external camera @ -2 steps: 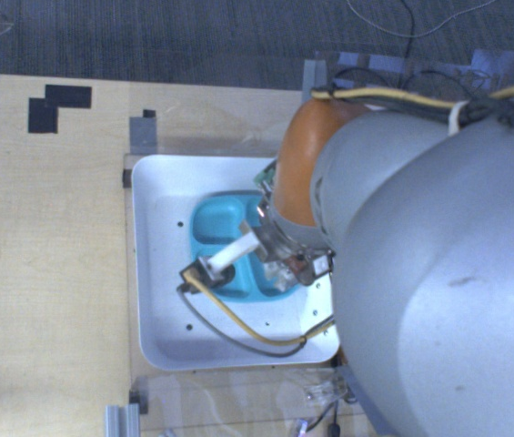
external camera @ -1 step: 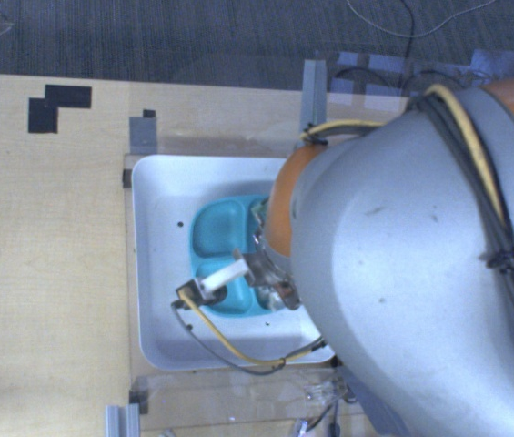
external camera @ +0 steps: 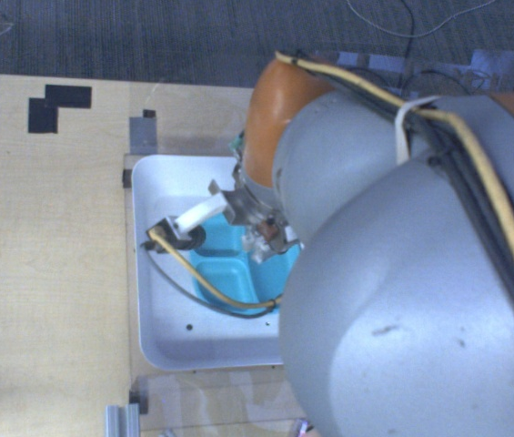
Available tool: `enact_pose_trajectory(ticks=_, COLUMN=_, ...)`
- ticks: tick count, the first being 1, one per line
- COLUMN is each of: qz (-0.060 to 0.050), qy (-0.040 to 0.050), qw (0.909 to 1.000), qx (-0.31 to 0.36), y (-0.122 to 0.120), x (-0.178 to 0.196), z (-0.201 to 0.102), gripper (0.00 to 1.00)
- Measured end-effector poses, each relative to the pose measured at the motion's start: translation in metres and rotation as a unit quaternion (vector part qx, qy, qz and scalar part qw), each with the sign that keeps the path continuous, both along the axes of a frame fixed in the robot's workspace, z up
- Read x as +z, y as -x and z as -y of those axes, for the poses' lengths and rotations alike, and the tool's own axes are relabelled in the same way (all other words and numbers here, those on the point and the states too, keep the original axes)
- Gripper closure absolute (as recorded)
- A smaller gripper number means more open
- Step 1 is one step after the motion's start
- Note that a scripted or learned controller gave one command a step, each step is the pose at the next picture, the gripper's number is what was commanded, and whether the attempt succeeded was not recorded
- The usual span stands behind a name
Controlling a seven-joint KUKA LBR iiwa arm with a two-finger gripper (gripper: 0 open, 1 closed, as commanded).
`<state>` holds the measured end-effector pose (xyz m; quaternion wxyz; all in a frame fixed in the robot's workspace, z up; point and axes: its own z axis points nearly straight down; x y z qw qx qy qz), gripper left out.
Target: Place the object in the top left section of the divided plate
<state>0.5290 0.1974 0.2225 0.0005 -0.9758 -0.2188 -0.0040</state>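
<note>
The arm hung low over the white bin (external camera: pixel 161 335), tool (external camera: pixel 261 235) right above the blue divided plate (external camera: pixel 229 276). Couldn't tell the tool's state or spot the object w/ the wrist blocking. My guess: placing was underway, release and pull-back left.

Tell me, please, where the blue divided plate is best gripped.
Probably at its raised rim, lower left in the view, coming from above: the blue divided plate lies flat in the white bin, and the arm covers its right part.
</note>
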Motion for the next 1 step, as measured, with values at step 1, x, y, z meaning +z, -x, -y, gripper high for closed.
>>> enact_pose_trajectory(ticks=1, qz=-0.004, qy=0.0008, qw=0.9987, qx=0.051, y=0.0424, x=-0.0562, z=-0.0379, gripper=1.0)
